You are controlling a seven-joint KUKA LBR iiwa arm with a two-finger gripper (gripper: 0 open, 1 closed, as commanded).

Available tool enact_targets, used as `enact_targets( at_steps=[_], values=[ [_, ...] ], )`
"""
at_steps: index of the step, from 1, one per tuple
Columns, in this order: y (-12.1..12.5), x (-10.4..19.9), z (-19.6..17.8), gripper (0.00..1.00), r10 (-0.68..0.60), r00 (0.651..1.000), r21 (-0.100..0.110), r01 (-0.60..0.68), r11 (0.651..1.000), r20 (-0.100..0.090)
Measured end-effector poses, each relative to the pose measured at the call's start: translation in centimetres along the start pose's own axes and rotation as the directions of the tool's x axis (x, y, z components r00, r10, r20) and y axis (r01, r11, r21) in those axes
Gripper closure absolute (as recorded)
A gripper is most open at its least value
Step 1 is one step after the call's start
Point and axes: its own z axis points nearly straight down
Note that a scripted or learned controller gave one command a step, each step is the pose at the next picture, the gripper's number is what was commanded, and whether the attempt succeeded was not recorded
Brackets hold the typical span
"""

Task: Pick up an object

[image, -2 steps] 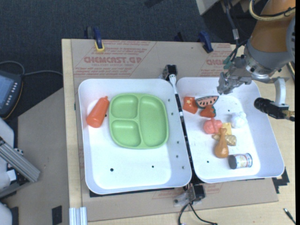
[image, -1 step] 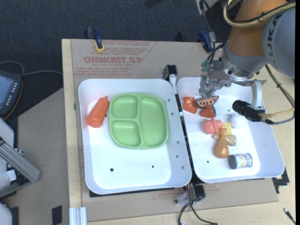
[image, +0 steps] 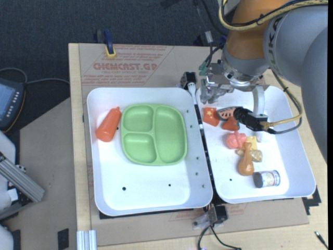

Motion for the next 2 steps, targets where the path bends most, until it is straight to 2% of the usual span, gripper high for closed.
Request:
enact_targets(
  at_steps=[1, 2],
  values=[
    [-0.53, 3.53, 0.13, 1.0, 0.003, 1.0, 0.003, -0.003, 1.0, 0.0],
    [-0.19, 3.74, 0.27, 1.0, 0.005, 1.0, 0.001, -0.005, 1.0, 0.001]
  ],
)
